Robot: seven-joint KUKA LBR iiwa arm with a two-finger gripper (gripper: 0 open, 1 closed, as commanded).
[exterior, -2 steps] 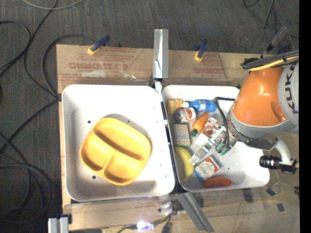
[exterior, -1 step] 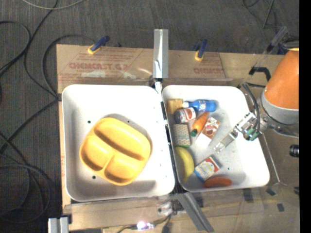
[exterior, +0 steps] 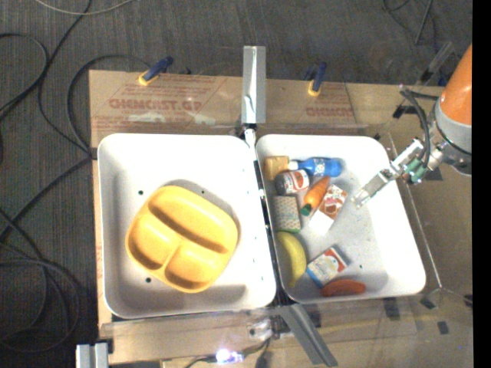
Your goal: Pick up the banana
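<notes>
- I see the banana (exterior: 291, 254) lying at the left wall of the right bin (exterior: 399, 274), near its front.
- My gripper (exterior: 360, 196) hangs up and to the right of the banana, well apart from it.
- It grasps nothing; beyond that I cannot tell its state.
- A red and white carton (exterior: 325, 266) lies just right of the banana.

Dark grey carpet floor (exterior: 192, 21) — black cables (exterior: 46, 67) strewn; cardboard sheet (exterior: 192, 102) beneath bins.

One fixed camera looks down slantwise on both bins (exterior: 107, 228) from above.
</notes>
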